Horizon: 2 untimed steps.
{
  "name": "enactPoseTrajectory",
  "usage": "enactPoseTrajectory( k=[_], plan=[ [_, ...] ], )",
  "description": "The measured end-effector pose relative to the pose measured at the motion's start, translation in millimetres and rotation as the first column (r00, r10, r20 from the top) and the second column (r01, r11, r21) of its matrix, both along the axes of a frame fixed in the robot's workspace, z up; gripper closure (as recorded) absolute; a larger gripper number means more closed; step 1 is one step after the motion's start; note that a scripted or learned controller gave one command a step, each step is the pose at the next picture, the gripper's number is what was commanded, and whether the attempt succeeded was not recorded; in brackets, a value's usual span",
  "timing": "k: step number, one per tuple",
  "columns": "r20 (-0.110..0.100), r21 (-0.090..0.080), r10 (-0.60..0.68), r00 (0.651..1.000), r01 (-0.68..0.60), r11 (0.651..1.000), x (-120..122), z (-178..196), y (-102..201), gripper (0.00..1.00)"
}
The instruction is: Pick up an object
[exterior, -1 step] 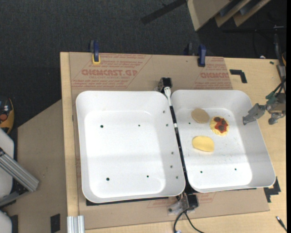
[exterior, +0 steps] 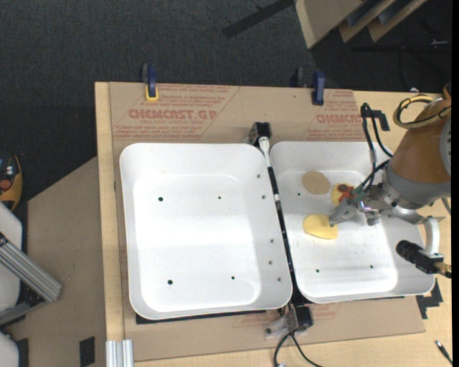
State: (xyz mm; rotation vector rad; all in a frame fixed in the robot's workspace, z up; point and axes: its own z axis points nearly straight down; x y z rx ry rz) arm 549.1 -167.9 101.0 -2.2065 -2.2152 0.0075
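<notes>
I see my gripper low in the right bin, touching the yellow piece at its seven o'clock. I cannot tell its state. The tan disc lies near at eleven o'clock; open floor lies toward six.

Your end effector is too small and cluttered to read; you can't tell how its tips stand or whether they touch the yellow object. A small orange-red item beside the tan disc is partly covered by the arm's hardware, shape unclear. The arm is cut off by the frame's right edge and hides the right bin's far right wall. Lower right bin corner sits under a black fitting. Cardboard pieces are cropped at the top edge. Grey and white gear is cropped at the left edge, identity unclear. Bench front edge runs out of frame.
</notes>
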Motion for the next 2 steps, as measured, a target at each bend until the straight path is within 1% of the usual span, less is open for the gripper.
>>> enactPoseTrajectory(
  k=[1, 2],
  plan=[
    [0.012, 0.004, -0.004, 1.000, 0.004, 1.000, 28.7, -16.6, -53.5, 0.00],
    [0.011, -0.003, 0.003, 1.000, -0.003, 1.000, 22.9, -16.4, 38.2, 0.00]
  ],
)
